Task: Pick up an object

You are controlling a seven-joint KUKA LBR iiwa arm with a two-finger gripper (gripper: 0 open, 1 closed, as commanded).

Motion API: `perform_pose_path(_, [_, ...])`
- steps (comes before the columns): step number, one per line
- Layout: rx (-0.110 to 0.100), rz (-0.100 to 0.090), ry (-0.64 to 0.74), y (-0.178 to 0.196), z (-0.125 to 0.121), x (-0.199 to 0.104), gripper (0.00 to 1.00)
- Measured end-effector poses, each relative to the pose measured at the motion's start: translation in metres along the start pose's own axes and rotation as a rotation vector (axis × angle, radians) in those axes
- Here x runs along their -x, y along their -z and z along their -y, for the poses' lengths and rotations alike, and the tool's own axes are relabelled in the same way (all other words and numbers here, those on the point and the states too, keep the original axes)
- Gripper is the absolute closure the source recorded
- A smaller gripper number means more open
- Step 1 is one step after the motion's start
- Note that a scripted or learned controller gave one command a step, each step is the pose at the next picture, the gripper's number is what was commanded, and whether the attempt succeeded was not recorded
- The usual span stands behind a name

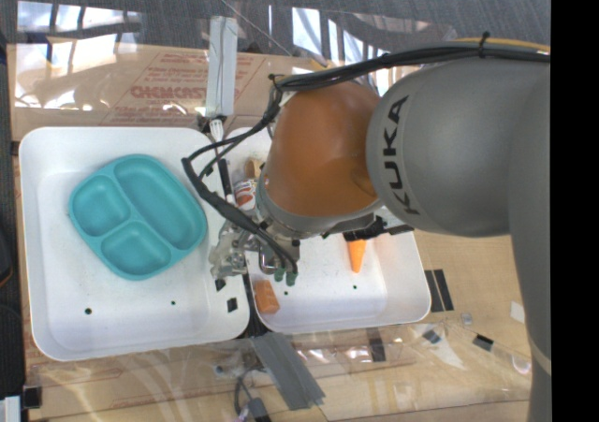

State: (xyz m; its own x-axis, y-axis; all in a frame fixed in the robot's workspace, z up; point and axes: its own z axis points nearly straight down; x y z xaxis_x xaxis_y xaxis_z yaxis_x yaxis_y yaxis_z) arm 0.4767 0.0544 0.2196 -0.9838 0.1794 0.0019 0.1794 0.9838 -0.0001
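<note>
My gripper hangs low over the left end of the right bin, close to the wall between the two bins. Just below it lies a small orange block. An orange carrot-shaped piece lies to its right, partly under the arm. A small bottle with a red label sits above the gripper beside the orange wrist band. The arm hides most of the right bin.
A teal divided plate lies in the left bin. Black cables loop from the wrist over the bins' shared wall. A cardboard sheet lies behind the bins.
</note>
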Motion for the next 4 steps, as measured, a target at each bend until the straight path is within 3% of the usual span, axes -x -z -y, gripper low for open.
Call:
perform_pose_path(1, [-0.001,-0.002,-0.19,-0.014,0.001,0.0,1.0])
perform_pose_path(2, [-0.001,-0.002,-0.183,-0.004,0.0,0.001,1.0])
perform_pose_path(3, [0.0,0.0,-0.353,-0.008,0.03,0.006,1.0])
perform_pose_path(4, [-0.001,-0.002,-0.266,-0.028,0.043,0.008,1.0])
